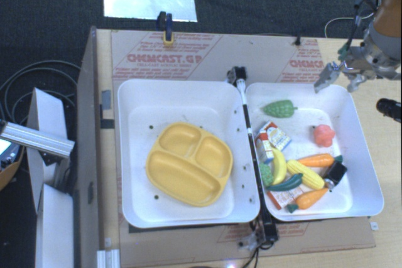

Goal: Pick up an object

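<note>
Hovering above the far right corner of the right bin [361, 141], the pincer [339, 77] hangs spread with nothing between its fingers. The toys crowd the bin's near left: a banana [278, 165], corn [306, 174], carrots and a carton [272, 139] touching, so a descent there could nudge neighbours or close on two. The pink piece [323, 135] and green leaf [279, 108] lie apart, easier targets. A yellow tray [188, 163] fills the left bin [135, 135].

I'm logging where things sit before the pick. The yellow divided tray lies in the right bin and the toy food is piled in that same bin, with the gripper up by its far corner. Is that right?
One thing is off: the yellow divided tray lies in the left bin, not the right bin. The camera view shows it alone there. The toy food is in the right bin, and the gripper is up by that bin's far corner.
</note>
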Robot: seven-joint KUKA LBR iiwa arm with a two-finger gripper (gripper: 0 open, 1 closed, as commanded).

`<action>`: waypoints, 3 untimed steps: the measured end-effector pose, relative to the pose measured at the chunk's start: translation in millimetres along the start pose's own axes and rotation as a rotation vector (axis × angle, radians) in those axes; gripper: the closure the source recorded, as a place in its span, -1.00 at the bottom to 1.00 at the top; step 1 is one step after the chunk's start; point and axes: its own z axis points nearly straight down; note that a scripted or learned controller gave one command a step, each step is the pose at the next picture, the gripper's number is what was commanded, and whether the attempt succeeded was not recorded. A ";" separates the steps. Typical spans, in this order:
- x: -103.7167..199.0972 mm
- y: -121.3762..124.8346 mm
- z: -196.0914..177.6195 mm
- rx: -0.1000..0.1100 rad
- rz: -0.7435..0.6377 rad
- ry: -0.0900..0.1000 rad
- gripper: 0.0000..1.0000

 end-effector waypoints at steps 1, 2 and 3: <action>66.4 -7.9 110.0 0.009 -0.006 0.005 -1.00; 83.6 27.8 165.3 0.000 -0.004 0.001 -1.00; 82.1 28.3 151.0 -0.003 -0.004 0.001 1.00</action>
